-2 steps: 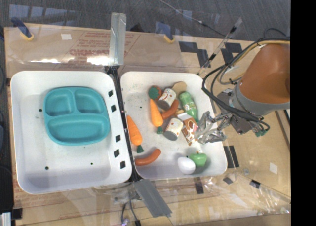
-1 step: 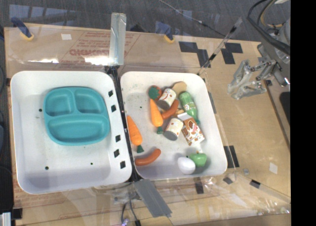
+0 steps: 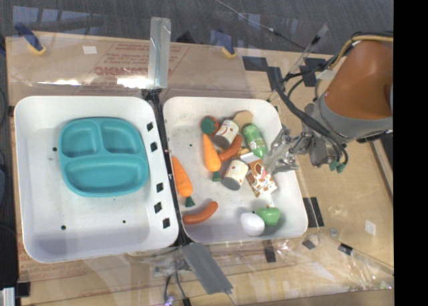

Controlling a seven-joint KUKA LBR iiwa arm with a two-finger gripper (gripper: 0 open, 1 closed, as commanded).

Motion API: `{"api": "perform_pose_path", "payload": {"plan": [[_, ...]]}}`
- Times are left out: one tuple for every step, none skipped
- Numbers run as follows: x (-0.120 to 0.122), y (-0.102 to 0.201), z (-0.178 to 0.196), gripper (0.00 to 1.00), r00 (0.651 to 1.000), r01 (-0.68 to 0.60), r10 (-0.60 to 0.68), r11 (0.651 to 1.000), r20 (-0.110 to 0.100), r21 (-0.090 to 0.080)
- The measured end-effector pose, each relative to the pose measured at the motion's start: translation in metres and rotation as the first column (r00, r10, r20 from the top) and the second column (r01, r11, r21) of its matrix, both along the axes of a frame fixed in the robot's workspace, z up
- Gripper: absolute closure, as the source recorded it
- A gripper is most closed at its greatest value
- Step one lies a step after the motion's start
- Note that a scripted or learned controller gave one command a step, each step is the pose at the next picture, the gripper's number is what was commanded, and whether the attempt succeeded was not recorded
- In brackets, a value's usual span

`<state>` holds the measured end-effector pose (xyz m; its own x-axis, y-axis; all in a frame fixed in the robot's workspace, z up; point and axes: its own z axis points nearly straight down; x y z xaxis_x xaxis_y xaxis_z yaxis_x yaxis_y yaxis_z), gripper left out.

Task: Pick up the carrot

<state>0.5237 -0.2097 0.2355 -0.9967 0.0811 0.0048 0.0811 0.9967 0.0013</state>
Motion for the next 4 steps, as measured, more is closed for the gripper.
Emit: {"api": "perform_pose_path", "payload": {"plan": [[-0.047, 0.000, -0.088, 1.00, 0.961, 0.276, -0.276, 0.961, 0.001, -0.001], [-0.037, 0.004, -0.092, 1.00, 0.883, 0.470, -0.470, 0.883, 0.007, -0.002], [-0.040, 0.036, -0.108, 1.00, 0.777, 0.630, -0.630, 0.777, 0.003, -0.001], [0.026, 0.049, -0.126, 1.00, 0.677, 0.736, -0.736, 0.677, 0.004, -0.002]]}}
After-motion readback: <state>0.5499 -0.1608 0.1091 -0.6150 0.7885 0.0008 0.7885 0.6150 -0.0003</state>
